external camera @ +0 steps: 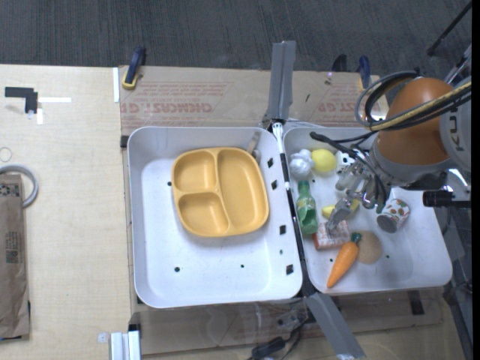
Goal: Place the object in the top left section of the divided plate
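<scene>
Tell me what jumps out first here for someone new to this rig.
The yellow divided plate stands out, sitting alone in the left bin with all three sections bare. Next is the arm's orange band over the right bin, with the gripper down among a clutter of small things: a toy carrot, a green bottle and a yellow ball.

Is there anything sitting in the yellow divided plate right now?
No, all three sections of the yellow divided plate show bare yellow, and the toy carrot and lemon lie in the right bin.
</scene>
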`<state>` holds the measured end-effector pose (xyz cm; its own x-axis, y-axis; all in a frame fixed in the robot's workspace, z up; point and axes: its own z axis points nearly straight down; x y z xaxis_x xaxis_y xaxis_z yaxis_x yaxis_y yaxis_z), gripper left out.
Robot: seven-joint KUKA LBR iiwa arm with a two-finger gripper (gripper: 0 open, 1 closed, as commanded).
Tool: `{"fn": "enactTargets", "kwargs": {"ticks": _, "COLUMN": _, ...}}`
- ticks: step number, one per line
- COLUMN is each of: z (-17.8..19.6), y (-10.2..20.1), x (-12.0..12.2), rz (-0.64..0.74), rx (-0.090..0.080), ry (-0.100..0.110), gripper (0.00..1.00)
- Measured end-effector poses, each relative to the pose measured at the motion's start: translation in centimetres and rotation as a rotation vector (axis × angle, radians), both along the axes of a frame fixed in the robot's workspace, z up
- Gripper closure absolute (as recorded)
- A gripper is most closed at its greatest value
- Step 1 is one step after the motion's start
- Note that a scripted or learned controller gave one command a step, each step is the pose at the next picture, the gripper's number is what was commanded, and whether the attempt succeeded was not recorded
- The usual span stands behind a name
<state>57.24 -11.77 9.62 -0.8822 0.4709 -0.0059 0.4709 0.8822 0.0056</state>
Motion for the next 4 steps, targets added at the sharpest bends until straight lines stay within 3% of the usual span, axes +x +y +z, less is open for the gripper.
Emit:
{"fn": "enactTargets", "kwargs": {"ticks": 1, "z": 6.1, "y": -4.5, "x": 5.2, "rz": -0.112, "rx": -0.003, "ry": 0.004, "gripper": 0.00}}
{"fn": "enactTargets", "kwargs": {"ticks": 2, "z": 9.5, "y": 6.3, "x": 4.9, "rz": 0.432, "rx": -0.004, "ry": 0.004, "gripper": 0.00}}
{"fn": "enactTargets", "kwargs": {"ticks": 3, "z": 18.2, "y": 4.4, "x": 8.3, "rz": 0.237, "rx": -0.004, "ry": 0.004, "gripper": 0.00}}
{"fn": "enactTargets", "kwargs": {"ticks": 4, "z": 22.4, "y": 14.8, "x": 5.5, "rz": 0.687, "rx": -0.005, "ry": 0.003, "gripper": 0.00}}
